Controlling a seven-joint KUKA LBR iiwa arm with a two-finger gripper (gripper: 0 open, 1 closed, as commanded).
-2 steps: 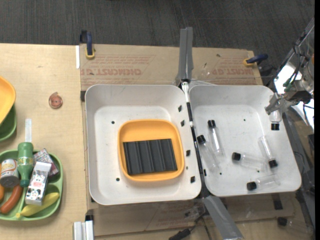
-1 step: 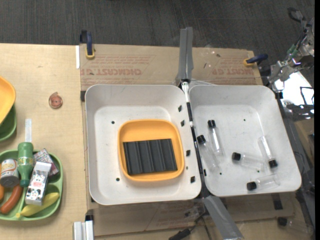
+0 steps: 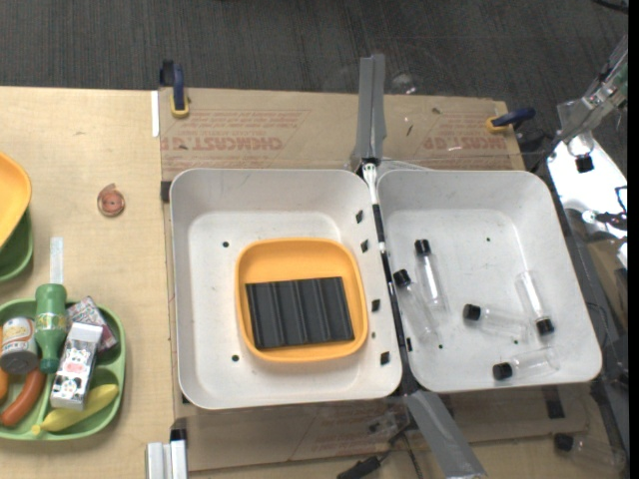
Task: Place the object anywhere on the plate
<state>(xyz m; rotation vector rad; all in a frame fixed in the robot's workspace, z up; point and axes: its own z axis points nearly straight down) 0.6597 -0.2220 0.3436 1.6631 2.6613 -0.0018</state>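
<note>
One gripper hangs at the far right, just outside the right bin's upper corner, well apart from everything in it; whether it is open or closed cannot be told, and nothing can be seen in its hold. Five clear tubes with black caps lie scattered across that bin's floor, none of them on the orange plate, which sits in the middle of the left bin with a dark ridged slab on it. Farther left on the surface, a green tray holds toy food.
</note>
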